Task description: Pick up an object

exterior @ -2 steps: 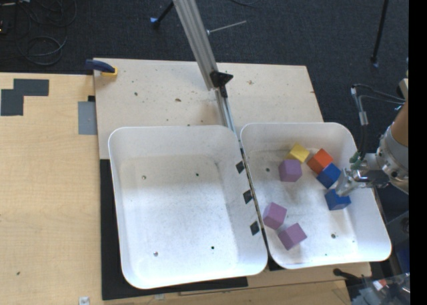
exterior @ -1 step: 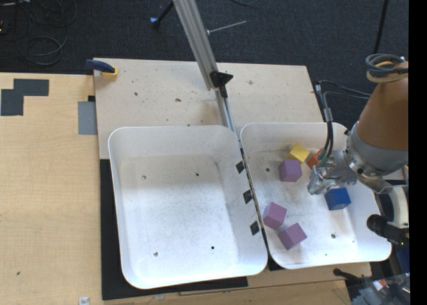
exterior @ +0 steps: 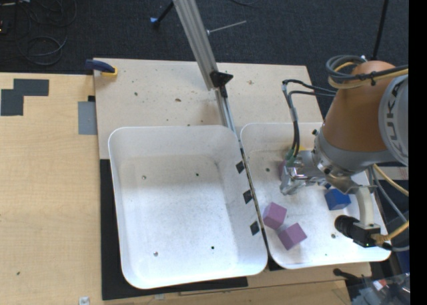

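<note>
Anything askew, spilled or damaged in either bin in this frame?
Nothing stands out. Two purple blocks lie close together on the right bin floor near the divider, a blue block sits partly under the arm, and the gripper hangs above the bin. The left bin looks intact.

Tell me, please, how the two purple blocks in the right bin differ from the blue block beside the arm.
Colour: the two purple blocks are lilac, while the blue block is a strong blue. Visibility: the purple blocks lie in full view, touching each other near the bin's left wall, while the blue block is partly covered by the arm. Position: the blue block lies farther right. All three rest in the right bin.
</note>
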You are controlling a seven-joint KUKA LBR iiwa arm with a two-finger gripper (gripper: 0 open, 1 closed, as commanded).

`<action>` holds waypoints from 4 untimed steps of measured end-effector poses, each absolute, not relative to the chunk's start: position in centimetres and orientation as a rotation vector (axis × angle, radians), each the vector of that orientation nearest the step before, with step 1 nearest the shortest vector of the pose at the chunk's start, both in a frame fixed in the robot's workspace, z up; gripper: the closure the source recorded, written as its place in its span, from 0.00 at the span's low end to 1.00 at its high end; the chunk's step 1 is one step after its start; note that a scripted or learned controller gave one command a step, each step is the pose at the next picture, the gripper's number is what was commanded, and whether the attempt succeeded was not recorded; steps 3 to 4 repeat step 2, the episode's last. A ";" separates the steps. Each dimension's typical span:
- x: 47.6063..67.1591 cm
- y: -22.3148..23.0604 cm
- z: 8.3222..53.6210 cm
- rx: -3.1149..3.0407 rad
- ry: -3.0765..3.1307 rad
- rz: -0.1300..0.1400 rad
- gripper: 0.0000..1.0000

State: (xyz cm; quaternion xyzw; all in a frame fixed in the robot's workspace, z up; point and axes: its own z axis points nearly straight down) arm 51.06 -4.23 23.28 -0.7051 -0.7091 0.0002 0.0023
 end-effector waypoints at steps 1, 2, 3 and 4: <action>51.5 0.5 23.7 -2.217 -2.223 0.003 1.00; 52.2 5.4 22.6 -2.215 -2.223 0.003 1.00; 52.2 5.4 22.6 -2.215 -2.223 0.003 1.00; 52.2 5.4 22.6 -2.215 -2.223 0.003 1.00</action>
